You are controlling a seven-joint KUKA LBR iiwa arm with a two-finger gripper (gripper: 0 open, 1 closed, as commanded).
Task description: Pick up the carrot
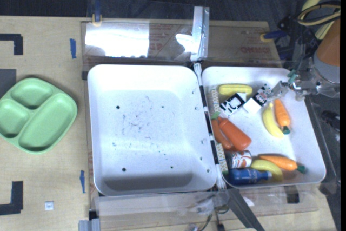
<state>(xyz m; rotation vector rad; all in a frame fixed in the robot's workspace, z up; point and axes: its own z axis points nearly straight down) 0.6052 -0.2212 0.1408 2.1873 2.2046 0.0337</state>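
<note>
An orange carrot [280, 114] with a dark green stub lies lengthwise in the right bin [316, 140], beside a yellow banana [270, 120]. A second carrot-like orange piece [280, 161] with a green end lies near that bin's front wall. My gripper [287, 85] hangs over the bin's far right corner, just above and behind the upper carrot, with nothing visibly in it. The grey arm with its orange band [330, 54] comes in from the right.
The right bin also holds a yellow corn-like piece [234, 89], a black-and-white box [233, 103], an orange-red bottle [233, 134], a small can [241, 159] and a blue bottle [248, 176]. The left bin [97, 116] stands alongside. A green divided plate [35, 114] sits at the bench's left.
</note>
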